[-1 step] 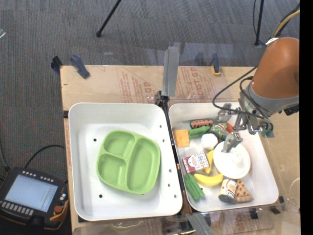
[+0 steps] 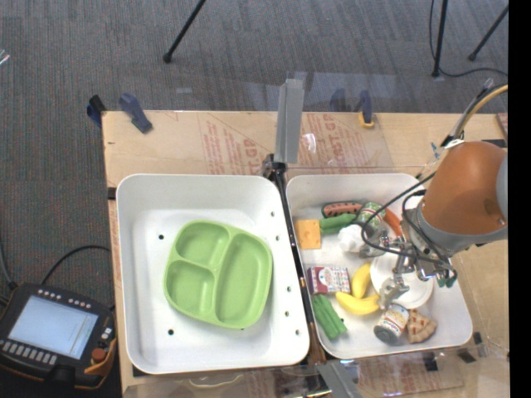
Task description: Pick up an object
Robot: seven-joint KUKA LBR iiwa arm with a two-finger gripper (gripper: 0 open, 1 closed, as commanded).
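On the bench (image 2: 191,143), two shallow white bins sit side by side, touching along their inner rims. Left bin (image 2: 141,197) holds a green tray (image 2: 219,274) with three compartments, lying flat near the bin's middle and slightly turned. Right bin (image 2: 311,191) holds a crowd of small things. Along its far side lie a hot dog (image 2: 341,209) and, just beside it toward the viewer, a green pod (image 2: 333,222); an orange cheese block (image 2: 309,234) lies to their left, near the rim. A white lump (image 2: 351,238) sits just right of the cheese. Nearer the viewer, a small red-and-white carton (image 2: 329,279) lies flat, with a banana (image 2: 358,293) just to its right, curving from upright to sideways. Below the carton a green pepper-like piece (image 2: 329,316) lies at a slant. A can (image 2: 390,324) rests in the near right corner, touching a brown waffle-like wedge (image 2: 421,327). A white plate (image 2: 383,278) lies between banana and wedge, partly covered by the arm. Arm (image 2: 465,193), grey with an orange band, enters from the right and hangs over the right bin; cables loop around its wrist. Gripper (image 2: 397,290) hangs low over the plate, just right of the banana and just above the can. Whether its fingers are spread or pressed together cannot be told, nor whether anything lies between them.
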